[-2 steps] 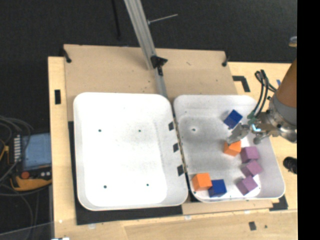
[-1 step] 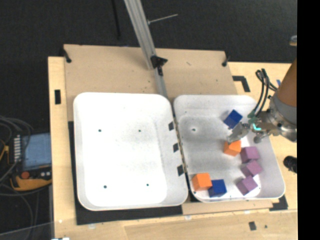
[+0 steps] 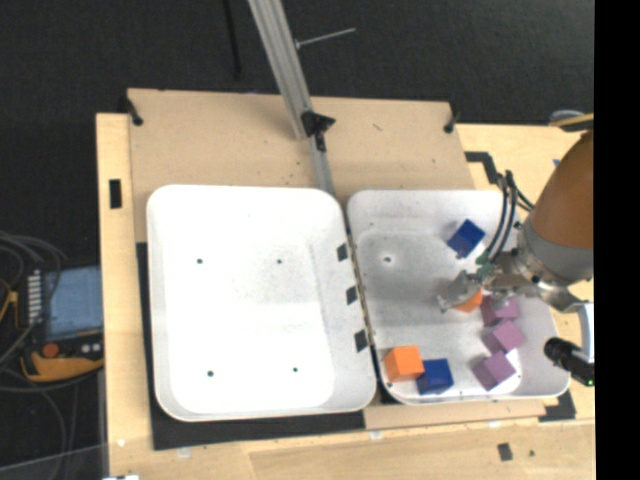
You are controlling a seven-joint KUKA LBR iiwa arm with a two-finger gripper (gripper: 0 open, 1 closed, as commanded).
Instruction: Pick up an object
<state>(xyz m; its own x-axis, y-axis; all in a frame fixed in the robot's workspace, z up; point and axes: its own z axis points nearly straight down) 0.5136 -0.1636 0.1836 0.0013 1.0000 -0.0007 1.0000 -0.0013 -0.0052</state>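
White bins sit side by side on the desk [image 3: 115, 268]; the right bin [image 3: 400, 228] holds the blocks. An orange block [image 3: 404, 362] and a blue block [image 3: 435, 376] touch at 6 o'clock. The gripper [image 3: 462, 295] hangs low over a small orange piece [image 3: 468, 305]; its opening cannot be told. Crowding purple blocks [image 3: 500, 338] at 4 o'clock could spoil a grasp.

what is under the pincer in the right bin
An orange object shows just below the pincer, on the right bin floor beside a purple block. Most of it is covered by the pincer, so its shape and any grip are unclear.
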